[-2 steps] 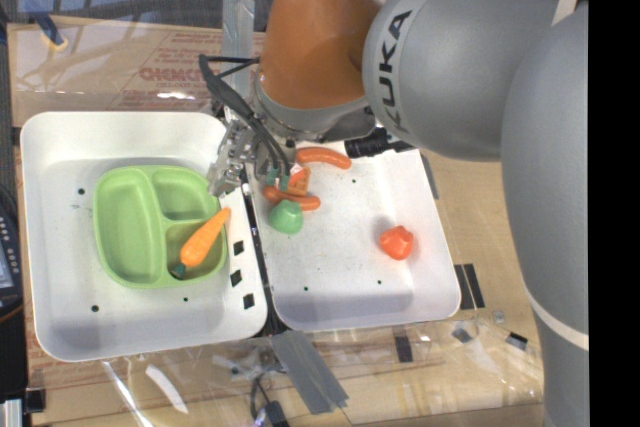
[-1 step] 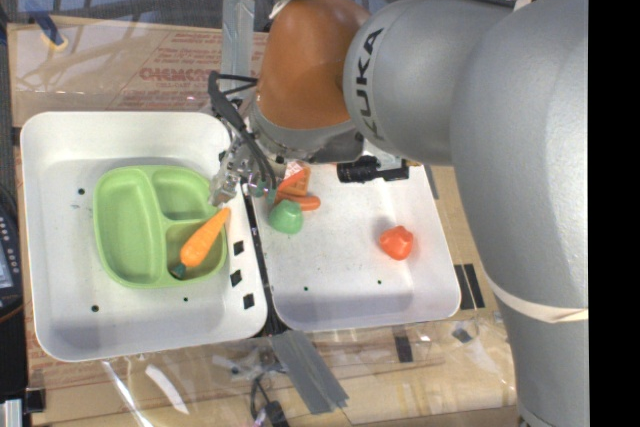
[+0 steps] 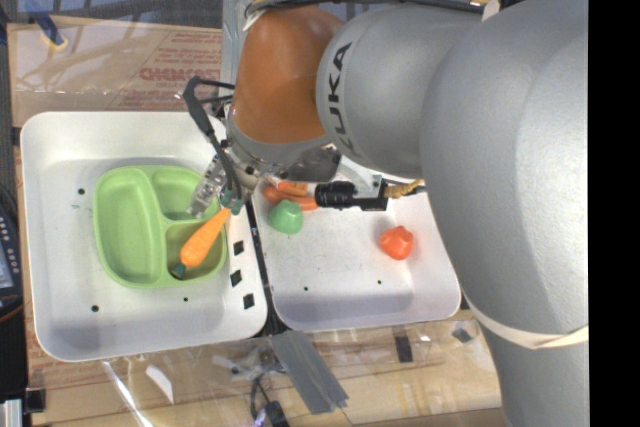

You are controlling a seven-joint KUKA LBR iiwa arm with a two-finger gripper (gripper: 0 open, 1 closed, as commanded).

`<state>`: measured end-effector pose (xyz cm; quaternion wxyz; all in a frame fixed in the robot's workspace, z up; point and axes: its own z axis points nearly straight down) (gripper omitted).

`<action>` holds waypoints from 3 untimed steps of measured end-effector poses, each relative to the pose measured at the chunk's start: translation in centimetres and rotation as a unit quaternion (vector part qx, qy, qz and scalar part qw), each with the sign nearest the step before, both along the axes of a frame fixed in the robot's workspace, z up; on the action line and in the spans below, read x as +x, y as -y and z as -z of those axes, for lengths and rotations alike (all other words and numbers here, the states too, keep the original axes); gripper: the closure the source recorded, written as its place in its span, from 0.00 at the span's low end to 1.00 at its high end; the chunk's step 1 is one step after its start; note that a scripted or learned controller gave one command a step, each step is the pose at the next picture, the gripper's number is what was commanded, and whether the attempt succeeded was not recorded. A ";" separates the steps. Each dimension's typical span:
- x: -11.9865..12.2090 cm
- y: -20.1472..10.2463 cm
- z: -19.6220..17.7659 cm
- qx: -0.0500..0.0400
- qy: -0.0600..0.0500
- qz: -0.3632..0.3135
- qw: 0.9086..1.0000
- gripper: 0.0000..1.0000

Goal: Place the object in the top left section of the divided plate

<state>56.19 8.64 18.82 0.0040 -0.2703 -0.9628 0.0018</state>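
A green divided plate (image 3: 122, 227) lies in the left bin (image 3: 60, 165). An orange carrot (image 3: 205, 237) rests slanted across the plate's lower right section, its dark green end (image 3: 178, 270) pointing to the plate's near rim. My gripper (image 3: 216, 194) hangs over the plate's right side. It is just above the carrot's upper end and seems to touch it. The grey arm with its orange band (image 3: 285, 75) hides much of the wrist.
The right bin (image 3: 350, 300) holds a green round piece (image 3: 286, 217), a red-orange pepper (image 3: 397, 242) and an orange item (image 3: 292, 188) partly under the arm. A black cable (image 3: 200, 110) loops by the wrist. The divider between the bins runs just right of the plate.
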 end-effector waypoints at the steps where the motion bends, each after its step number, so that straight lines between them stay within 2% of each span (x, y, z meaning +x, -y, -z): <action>1: 1.1 0.8 0.0 -0.002 0.002 0.245 0.969 1.00; 2: -1.9 4.2 -1.9 -0.004 0.000 0.452 0.892 1.00; 3: 1.7 -0.9 0.1 -0.005 0.001 0.498 0.867 1.00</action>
